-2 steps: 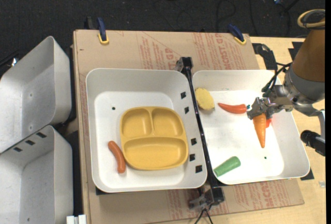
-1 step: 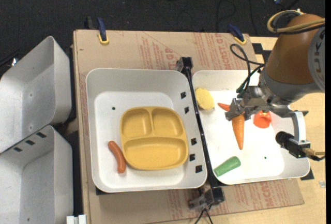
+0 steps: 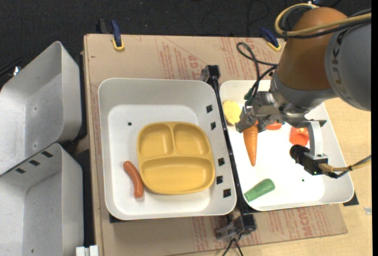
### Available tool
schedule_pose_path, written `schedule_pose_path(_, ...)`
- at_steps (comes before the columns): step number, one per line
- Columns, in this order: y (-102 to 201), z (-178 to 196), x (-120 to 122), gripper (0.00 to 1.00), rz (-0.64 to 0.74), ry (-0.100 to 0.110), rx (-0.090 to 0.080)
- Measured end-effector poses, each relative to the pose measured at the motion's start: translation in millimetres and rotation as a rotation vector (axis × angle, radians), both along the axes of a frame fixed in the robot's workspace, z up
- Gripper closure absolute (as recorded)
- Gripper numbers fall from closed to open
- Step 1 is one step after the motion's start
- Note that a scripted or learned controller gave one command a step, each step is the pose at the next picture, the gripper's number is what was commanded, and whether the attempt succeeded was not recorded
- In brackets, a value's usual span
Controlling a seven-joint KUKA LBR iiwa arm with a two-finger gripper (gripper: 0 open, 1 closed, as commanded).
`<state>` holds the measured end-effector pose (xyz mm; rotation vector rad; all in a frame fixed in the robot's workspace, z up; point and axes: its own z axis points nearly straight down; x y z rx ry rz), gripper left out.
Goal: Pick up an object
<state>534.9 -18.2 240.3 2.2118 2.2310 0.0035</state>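
My gripper (image 3: 253, 123) hangs over the right bin (image 3: 336, 190), near its left side. An orange carrot (image 3: 251, 145) points down toward the front of the bin, and its thick end sits between the gripper's fingers, which are shut on it. A yellow lemon-like piece (image 3: 231, 111) lies just left of the gripper, against the bin's left wall. A red piece (image 3: 299, 136) lies to the right of the gripper, partly under the arm. A green piece (image 3: 259, 189) rests near the bin's front edge.
The left bin (image 3: 112, 130) holds a yellow divided plate (image 3: 175, 157) and a brown sausage (image 3: 134, 178) at its front left. The grey arm with its cables covers the back of the right bin. A black part (image 3: 307, 159) of the tool juts out at the right.
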Motion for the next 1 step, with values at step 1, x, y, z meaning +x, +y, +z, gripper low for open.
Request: schedule_pose_path(1, 43.7, -0.5, 4.0, 1.0, -0.001, 0.001, 0.0)
